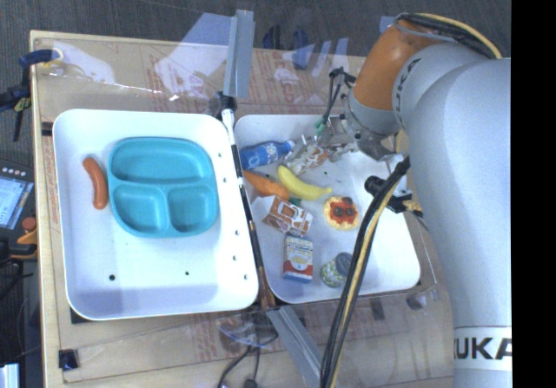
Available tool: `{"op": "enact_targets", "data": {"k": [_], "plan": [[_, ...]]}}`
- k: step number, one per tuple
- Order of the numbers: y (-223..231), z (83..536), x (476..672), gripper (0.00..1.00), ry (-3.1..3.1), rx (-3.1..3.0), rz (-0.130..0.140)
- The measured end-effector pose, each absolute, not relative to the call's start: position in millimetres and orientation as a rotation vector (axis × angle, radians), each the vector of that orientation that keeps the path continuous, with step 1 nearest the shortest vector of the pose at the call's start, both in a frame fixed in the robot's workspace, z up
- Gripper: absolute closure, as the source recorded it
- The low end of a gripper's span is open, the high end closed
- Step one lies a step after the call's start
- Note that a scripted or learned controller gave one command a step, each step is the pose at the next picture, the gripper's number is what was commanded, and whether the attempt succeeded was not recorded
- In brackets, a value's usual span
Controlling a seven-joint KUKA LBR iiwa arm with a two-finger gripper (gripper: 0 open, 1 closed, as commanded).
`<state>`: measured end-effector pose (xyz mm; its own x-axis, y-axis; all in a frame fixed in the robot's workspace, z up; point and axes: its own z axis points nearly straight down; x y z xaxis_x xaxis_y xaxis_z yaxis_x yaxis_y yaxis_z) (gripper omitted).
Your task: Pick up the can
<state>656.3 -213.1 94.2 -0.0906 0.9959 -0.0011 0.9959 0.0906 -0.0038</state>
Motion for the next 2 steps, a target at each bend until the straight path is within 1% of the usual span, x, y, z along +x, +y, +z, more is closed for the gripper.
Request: {"op": "enact_targets", "data": {"k": [1, 2], "plan": [[-209.7, 263.7, 619.1, 0.0, -2.303, -2.137, 0.001], [-207.6, 129.0, 656.7, 0.0, -2.286, -2.147, 0.005]]}}
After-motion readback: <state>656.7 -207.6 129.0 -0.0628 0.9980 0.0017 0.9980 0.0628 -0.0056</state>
